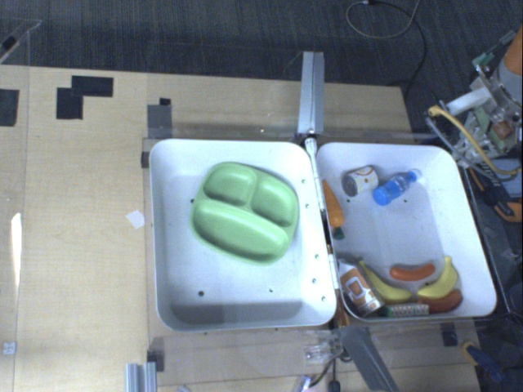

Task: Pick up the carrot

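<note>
An orange carrot (pixel 333 206) with a dark green tip lies along the left wall of the right bin (pixel 425 219), pointing from far to near. Part of the arm (pixel 494 109) sits at the right edge of the camera view, outside the right bin and well away from the carrot. Its fingers are out of sight.
The left bin (pixel 172 243) holds a green divided plate (pixel 244 211). In the right bin lie a small can (pixel 359 180), a blue bottle (pixel 395 187), and, at the near edge, bananas (pixel 441 280), a red sausage (pixel 413 272) and another can (pixel 358 291).
</note>
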Robot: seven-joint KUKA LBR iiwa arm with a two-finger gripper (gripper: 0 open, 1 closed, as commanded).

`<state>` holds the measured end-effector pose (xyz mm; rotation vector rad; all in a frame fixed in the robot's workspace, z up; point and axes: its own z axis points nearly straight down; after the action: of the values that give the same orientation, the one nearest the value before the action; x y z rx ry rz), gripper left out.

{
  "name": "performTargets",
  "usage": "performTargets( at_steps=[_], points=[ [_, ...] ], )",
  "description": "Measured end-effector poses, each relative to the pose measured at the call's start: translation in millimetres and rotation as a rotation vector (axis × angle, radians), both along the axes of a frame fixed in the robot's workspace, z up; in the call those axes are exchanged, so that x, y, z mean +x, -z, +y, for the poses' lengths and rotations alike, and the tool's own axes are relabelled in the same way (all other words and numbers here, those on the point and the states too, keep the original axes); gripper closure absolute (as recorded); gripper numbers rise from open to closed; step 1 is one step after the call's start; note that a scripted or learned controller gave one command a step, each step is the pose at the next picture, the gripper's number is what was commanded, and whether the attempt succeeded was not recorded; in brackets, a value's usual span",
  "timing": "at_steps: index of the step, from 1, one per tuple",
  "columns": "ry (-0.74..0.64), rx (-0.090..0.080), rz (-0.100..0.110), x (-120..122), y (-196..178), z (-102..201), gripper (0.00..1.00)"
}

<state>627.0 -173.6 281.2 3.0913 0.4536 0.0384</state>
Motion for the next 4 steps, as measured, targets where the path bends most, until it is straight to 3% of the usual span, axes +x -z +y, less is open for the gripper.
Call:
performTargets(
  at_steps=[1, 2, 3, 4],
  points=[
    [-0.010, -0.002, -0.004, 1.5, -11.0, 1.2, 1.00],
    [0.059, 0.016, 0.025, -14.3, 81.8, 101.6, 1.00],
    [0.081, 0.017, 0.023, -18.4, 95.8, 192.9, 1.00],
    [-0.278, 0.012, 0.029, -75.3, 96.7, 240.2, 1.00]
  ],
)
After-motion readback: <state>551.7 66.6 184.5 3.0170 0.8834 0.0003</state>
